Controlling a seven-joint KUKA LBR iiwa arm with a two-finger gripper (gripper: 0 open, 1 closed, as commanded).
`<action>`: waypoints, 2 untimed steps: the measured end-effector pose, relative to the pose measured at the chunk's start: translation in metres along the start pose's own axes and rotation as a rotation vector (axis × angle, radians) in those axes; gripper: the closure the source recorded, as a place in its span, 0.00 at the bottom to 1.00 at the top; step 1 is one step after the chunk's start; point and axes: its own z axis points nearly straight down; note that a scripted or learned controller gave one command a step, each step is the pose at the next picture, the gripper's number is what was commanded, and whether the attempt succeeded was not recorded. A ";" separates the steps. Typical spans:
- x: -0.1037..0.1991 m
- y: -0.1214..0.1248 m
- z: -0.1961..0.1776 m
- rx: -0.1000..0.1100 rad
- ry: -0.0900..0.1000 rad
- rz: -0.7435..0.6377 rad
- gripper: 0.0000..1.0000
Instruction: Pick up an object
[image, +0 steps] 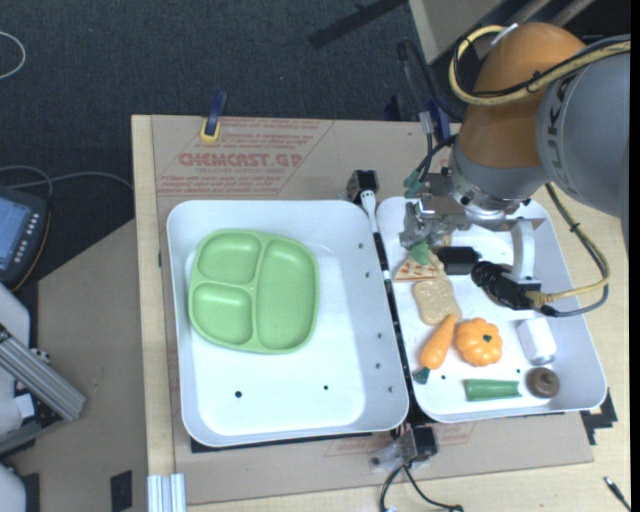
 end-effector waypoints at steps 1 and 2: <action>-0.004 0.000 -0.003 0.000 0.000 0.001 1.00; -0.015 0.000 -0.002 0.002 -0.001 0.002 1.00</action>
